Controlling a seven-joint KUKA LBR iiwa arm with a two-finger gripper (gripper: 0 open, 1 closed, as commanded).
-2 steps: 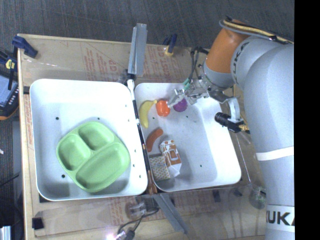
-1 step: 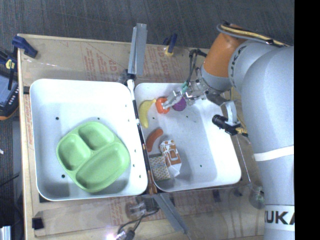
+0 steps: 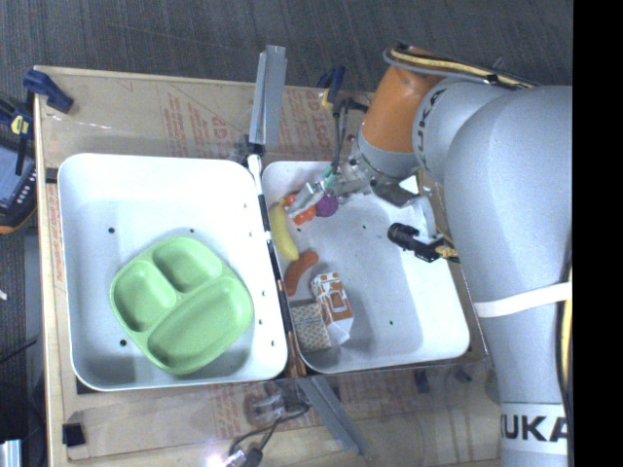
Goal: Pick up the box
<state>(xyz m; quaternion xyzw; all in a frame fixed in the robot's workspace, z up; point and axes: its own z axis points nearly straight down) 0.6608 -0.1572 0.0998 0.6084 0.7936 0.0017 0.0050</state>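
Gripper [image 3: 328, 185] sits low over the far left corner of the right bin [image 3: 443, 305], at the end of the arm [image 3: 458, 154], which comes in from the right. Its tip is a small cluster of pale metal parts. We cannot tell from this slant how far it is open or whether it has hold of anything.

Just beside the tip, on the near side, we note a small purple item [image 3: 327, 204]. A red-orange piece [image 3: 304, 214] lies next to that. Whether either one touches the gripper we cannot tell.

Nearer the camera along the bin's left wall lies a yellow banana [image 3: 283, 233], lengthwise to the wall. Below it is a reddish-brown sausage-shaped item [image 3: 300, 271], lying at a slant.

The box [image 3: 333, 300], white with orange print, lies on the floor of the right bin in its near left part, well apart from the gripper. It is just beside the sausage-shaped item. A grey patterned packet [image 3: 310, 327] lies against the box's near left side.

The left bin [image 3: 88, 197] holds a green divided plate [image 3: 182, 303] toward its near side, lying flat.
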